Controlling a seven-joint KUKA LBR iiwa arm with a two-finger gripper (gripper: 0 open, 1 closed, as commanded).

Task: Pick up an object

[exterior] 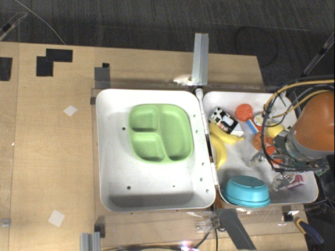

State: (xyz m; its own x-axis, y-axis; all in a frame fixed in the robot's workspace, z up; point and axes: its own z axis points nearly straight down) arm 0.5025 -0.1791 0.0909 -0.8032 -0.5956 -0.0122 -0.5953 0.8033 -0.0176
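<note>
The right bin [230, 99] holds a yellow banana [220, 143], a black and white block [223, 120] beside it, an orange round toy [244, 111] and a teal bowl [247, 189] at the front. The arm, with its orange band [315, 123], hangs over the bin's right side. My gripper [283, 180] is low near the front right corner, to the right of the bowl. A small dark red item [297, 180] lies right next to it. Cables and the wrist hide several small coloured toys [261, 131].
The left bin [112, 156] carries a green divided plate [159, 132] in its middle. A metal post [200, 61] stands behind the wall between the two bins. The wooden bench [47, 156] stretches to the left.
</note>
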